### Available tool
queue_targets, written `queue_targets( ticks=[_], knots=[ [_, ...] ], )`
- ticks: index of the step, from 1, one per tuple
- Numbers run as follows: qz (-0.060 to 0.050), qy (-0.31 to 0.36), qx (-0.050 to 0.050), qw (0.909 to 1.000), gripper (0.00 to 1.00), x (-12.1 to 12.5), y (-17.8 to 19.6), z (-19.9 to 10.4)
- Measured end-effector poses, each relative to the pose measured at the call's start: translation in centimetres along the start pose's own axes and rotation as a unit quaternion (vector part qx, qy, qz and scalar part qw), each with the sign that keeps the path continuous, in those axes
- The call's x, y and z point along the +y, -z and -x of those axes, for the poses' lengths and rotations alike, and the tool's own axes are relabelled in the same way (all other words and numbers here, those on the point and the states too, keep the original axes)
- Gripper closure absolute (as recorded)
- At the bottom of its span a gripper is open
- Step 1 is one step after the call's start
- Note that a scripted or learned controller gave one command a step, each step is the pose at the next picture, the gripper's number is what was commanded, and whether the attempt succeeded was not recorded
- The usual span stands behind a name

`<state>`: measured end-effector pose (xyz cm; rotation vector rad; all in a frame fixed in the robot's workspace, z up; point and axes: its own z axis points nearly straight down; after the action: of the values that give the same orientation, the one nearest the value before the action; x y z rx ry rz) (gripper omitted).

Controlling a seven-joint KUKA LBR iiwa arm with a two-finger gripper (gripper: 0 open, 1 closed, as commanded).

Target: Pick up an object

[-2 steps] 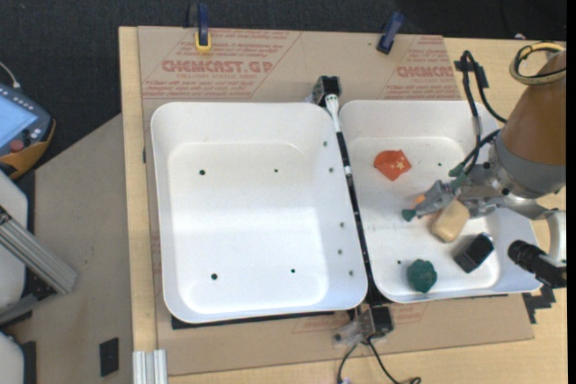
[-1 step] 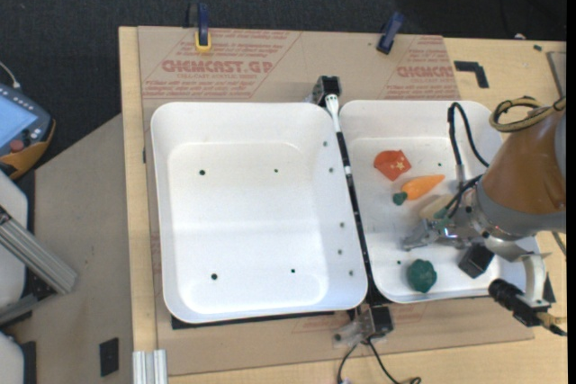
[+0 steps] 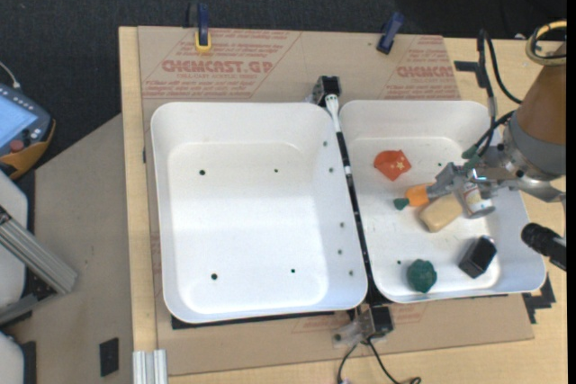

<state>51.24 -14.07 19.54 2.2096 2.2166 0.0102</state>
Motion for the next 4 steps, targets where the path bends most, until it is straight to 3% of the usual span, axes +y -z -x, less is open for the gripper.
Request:
queue_targets(
  ticks=[1,2,3,4],
  knots=[
    [-0.009,0.000,0.003,1.0000,0.00,1.6,-5.6,-2.0],
    [0.001,-0.001,-0.003,1.0000,0.00,3.1,-10.6,-3.0],
    [-0.005,-0.002,0.001,1.0000,1.00,2.6,-10.0,-3.3],
    [-0.005,-0.002,0.001,1.0000,1.00,2.7,-9.1,-3.3]
  ],
)
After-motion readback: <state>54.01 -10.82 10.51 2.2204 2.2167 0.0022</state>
